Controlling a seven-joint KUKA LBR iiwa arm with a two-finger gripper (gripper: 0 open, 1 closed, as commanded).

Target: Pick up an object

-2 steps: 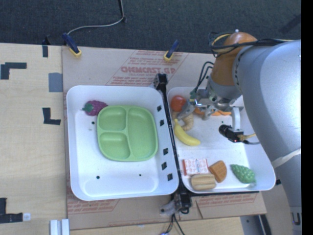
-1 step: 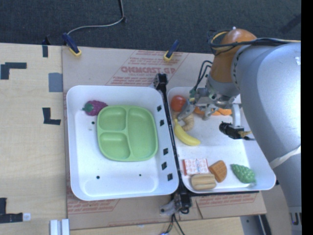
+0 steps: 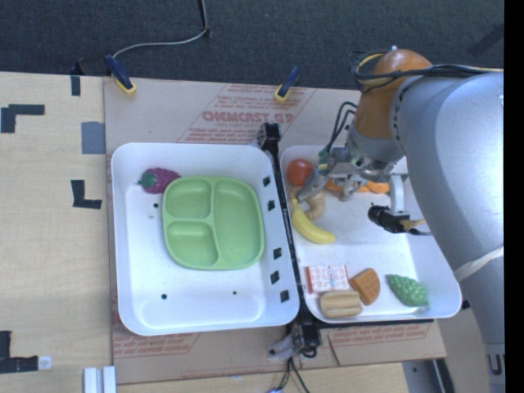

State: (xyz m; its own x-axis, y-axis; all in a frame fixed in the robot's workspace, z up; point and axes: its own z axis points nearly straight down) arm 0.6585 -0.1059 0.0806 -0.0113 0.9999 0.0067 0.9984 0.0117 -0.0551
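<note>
My gripper (image 3: 334, 178) hangs low over the back of the right bin (image 3: 434, 278), its fingers spread open with nothing held between them. A red tomato (image 3: 299, 170) lies just to its left. An orange carrot-like piece (image 3: 375, 187) shows past the gripper's right side. A small beige item (image 3: 312, 204) sits right below the gripper, with a yellow banana (image 3: 311, 228) in front of that. Along the bin's front lie a red-and-white packet (image 3: 327, 277), a bread roll (image 3: 341, 304), an orange waffle-like piece (image 3: 366, 285) and a green leafy item (image 3: 407, 290).
The left bin (image 3: 135, 244) holds a green divided plate (image 3: 213, 223) and a purple-red berry cluster (image 3: 158, 179) at its back left. A black divider (image 3: 278, 219) runs between the bins. The arm's grey body covers the right bin's right edge.
</note>
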